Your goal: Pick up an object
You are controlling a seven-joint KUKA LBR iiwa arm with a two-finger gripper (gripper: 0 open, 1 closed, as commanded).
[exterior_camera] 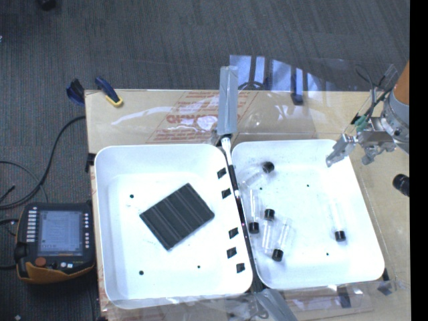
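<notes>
Several clear vials with black caps lie in the right bin (361, 199): one near the back left (259, 172), a cluster toward the left wall (269, 227), and one alone at the right (337, 221). A dark grey ridged slab (177, 215) lies flat in the left bin (110, 179). My gripper (352, 154) hangs over the back right corner of the right bin, above and well apart from the vials. It is open, with nothing between its fingers (334, 155).
Black clips (231, 212) line the wall between the two bins. An upright grey post (228, 105) stands behind that wall. A teach pendant (53, 238) rests left of the bench, and a blue and yellow clamp (107, 92) sits at the back left.
</notes>
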